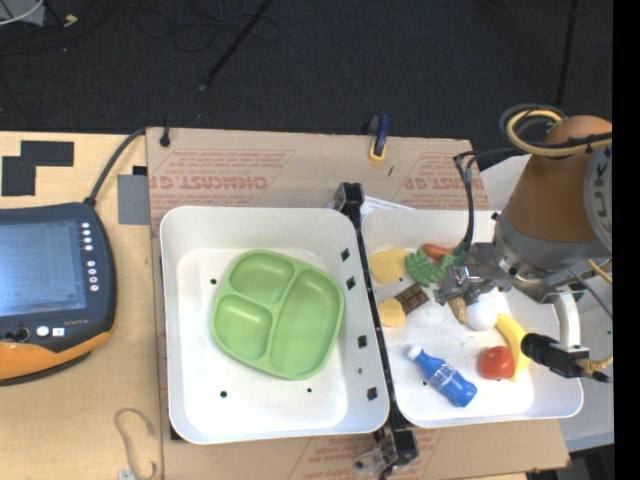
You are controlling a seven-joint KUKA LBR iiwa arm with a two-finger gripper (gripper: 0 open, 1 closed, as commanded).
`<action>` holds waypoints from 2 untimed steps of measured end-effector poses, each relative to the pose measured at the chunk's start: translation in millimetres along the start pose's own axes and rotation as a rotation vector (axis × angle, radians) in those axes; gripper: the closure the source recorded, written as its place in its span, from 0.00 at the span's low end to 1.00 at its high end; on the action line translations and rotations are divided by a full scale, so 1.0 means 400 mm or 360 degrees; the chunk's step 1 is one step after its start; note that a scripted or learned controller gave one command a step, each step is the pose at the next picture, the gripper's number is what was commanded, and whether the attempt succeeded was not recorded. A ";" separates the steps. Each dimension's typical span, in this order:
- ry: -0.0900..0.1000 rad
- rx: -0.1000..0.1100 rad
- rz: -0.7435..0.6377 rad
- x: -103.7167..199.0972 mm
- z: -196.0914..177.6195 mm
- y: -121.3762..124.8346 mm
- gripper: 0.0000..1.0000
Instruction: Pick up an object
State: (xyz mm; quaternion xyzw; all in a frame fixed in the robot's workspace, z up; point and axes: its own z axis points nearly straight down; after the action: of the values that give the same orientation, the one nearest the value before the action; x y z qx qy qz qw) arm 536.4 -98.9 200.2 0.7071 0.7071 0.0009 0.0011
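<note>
The right bin (560,403) holds several small items: a yellow piece (389,264), a red and green vegetable (436,254), a brown chocolate bar (412,296), a round yellow piece (391,314), a blue bottle (443,376), a red tomato (494,363), a yellow banana (511,336) and a white egg (482,314). My gripper (461,288) hangs low over the middle of this bin. It is just left of the egg and right of the chocolate bar. The wrist hides what lies directly under it.
A green divided plate (278,313) lies in the left bin (190,268). A black divider (362,298) separates the bins. A teach pendant with a screen (45,278) rests on the bench at far left. Cables (468,203) hang beside the arm.
</note>
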 end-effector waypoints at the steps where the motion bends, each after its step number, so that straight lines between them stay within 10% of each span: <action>1: 0.0001 0.0003 0.0000 -0.003 -0.072 0.001 1.00; 2: 0.0004 0.0011 -0.0005 0.112 -0.050 0.006 1.00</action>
State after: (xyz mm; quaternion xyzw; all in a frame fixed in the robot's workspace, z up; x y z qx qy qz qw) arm 538.8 -54.2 220.1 0.7061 0.7081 -0.0007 -0.0022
